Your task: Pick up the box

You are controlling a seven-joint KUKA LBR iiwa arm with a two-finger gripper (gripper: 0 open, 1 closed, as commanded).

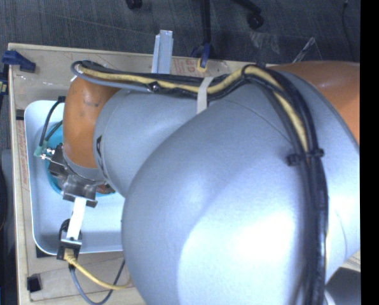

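Grey arm link (240, 202) nearest lens: smooth matte casing, rounded and bulbous, cut off by frame at bottom + rt. It covers everything rt of the white bin (40, 227). Orange band (81, 122), glossy and scuffed, sits over bin's far half. Black + yellow cable bundle (177, 84) runs along arm, beyond bin's far rim. Bin: shallow, smooth, rounded corners, rt part hidden under arm. Gripper (53, 164) over bin's left-centre, mostly masked by wrist; open or closed, can't tell. Blue sliver (53, 182), curved edge, on bin floor directly under gripper. Too little visible to say if it's the box. Pale wood bench (21, 81) surrounds bin.
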